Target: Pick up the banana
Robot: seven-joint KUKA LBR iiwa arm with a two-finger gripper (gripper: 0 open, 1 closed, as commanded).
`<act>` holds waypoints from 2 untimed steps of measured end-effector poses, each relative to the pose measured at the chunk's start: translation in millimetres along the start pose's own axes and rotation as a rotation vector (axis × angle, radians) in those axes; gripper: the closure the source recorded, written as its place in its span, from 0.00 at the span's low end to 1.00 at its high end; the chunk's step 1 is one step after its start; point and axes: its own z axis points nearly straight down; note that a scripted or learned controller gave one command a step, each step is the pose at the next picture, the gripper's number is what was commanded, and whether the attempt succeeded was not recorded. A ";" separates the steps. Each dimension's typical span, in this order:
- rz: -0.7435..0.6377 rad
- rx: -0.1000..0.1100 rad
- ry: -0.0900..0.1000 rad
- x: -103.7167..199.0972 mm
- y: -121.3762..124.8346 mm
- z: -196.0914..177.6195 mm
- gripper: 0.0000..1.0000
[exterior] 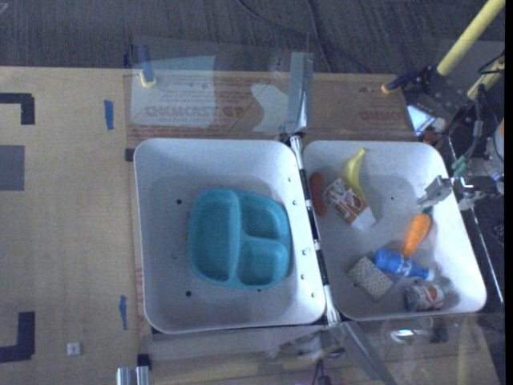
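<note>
Banana (355, 172) not picked yet: it lies at about 11 o'clock in the right bin (455, 295), touching nothing but the small carton (347, 201) just beside it at its 7 o'clock. End effector (438, 191) sits at the bin's 3 o'clock rim, well apart from the banana; can't tell its state. Whole approach, grasp and lift remain. Clutter: red item (319, 193) near the divider, carrot (417, 234), blue bottle (400, 264), can (423, 296), patterned block (369, 277). Left bin (156, 291) holds a teal tray (238, 237).

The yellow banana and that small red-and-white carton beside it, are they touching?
Cannot tell. In the camera view the yellow banana ends right at the red-and-white carton, with no plain gap or contact.
</note>
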 end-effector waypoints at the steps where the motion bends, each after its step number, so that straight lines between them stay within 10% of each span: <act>1: -0.284 -0.004 -0.003 28.2 70.7 56.4 0.00; 2: -0.421 -0.004 -0.003 86.5 114.8 69.4 0.00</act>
